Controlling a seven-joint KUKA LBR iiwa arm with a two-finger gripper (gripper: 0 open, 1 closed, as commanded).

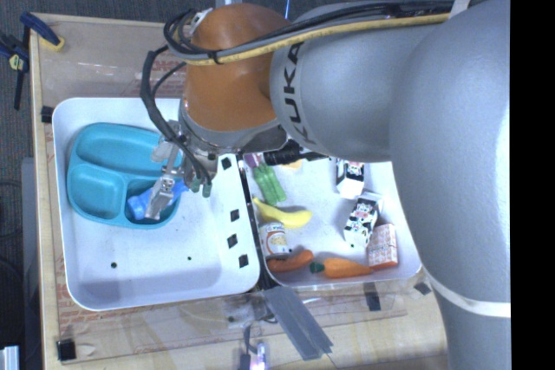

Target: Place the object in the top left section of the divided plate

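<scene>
Two white bins sit side by side on the bench, and the action is all in the left bin (pixel 130 273). A blue divided plate (pixel 108 173) lies toward its far left corner, presumably set there so the arm can reach every section from the right. The gripper (pixel 165 186) hangs over the plate's near right section, fingers pointing down. A small blue object (pixel 139 207) lies in that section, just at the fingertips; I cannot tell whether the jaws are clamped on it or merely standing beside it. If that is the task's thing, it is not yet in the top left section. Further right, the right bin (pixel 403 260) holds spare items: a banana (pixel 282 214), two carrots (pixel 347 269) and small cartons (pixel 360 219), likely waiting as alternatives.
</scene>
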